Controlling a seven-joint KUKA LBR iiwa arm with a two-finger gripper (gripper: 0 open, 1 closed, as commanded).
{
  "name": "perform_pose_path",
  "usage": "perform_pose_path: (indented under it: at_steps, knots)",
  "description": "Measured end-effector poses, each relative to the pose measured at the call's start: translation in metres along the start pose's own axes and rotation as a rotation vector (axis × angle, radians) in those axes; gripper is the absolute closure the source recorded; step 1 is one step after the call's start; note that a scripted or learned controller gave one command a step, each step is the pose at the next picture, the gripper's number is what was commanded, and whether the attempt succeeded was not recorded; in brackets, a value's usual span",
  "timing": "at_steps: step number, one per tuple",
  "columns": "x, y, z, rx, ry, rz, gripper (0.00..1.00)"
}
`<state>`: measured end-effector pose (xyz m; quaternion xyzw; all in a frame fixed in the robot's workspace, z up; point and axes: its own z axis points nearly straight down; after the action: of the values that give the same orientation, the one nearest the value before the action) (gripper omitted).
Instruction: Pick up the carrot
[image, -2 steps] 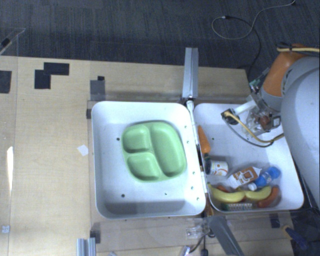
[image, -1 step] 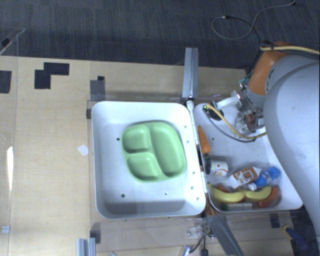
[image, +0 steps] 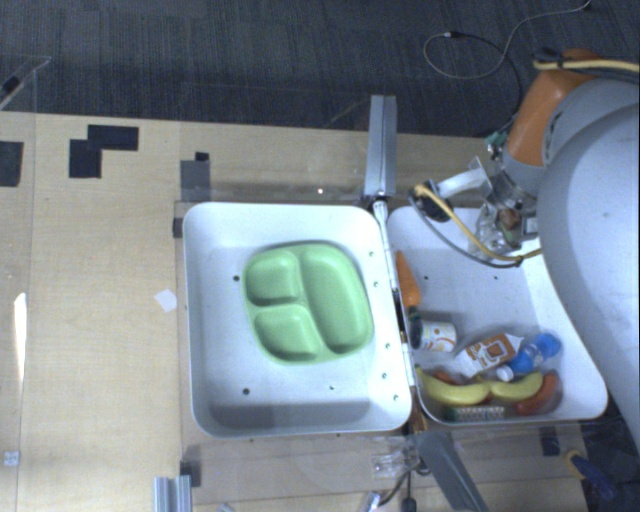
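The carrot (image: 406, 279) lay along the left wall of the right bin (image: 560, 300), beside the divider. Near it sat a small can (image: 436, 334), a bottle (image: 505, 355) and bananas (image: 480, 388). My gripper (image: 497, 222) hovered over the bin's far end, well apart from the carrot. The left bin (image: 205, 330) held a green tray (image: 305, 300).

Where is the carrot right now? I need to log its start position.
In the camera view, the carrot lies in the right bin, along its left wall beside the divider, just above a small white container. The gripper is apart, up-right.
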<state>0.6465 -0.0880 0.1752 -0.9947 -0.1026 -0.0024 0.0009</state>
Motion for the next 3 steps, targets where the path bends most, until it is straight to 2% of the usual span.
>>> perform_pose_path:
  at_steps: [1,2,3]
  knots:
    - [-0.07,-0.029,-0.01,0.001,-0.003,-0.266,1.0]
    - [-0.042,0.006,0.086,-0.001,0.004,-0.003,1.0]
    - [-0.045,0.036,0.056,-0.001,-0.002,-0.033,1.0]
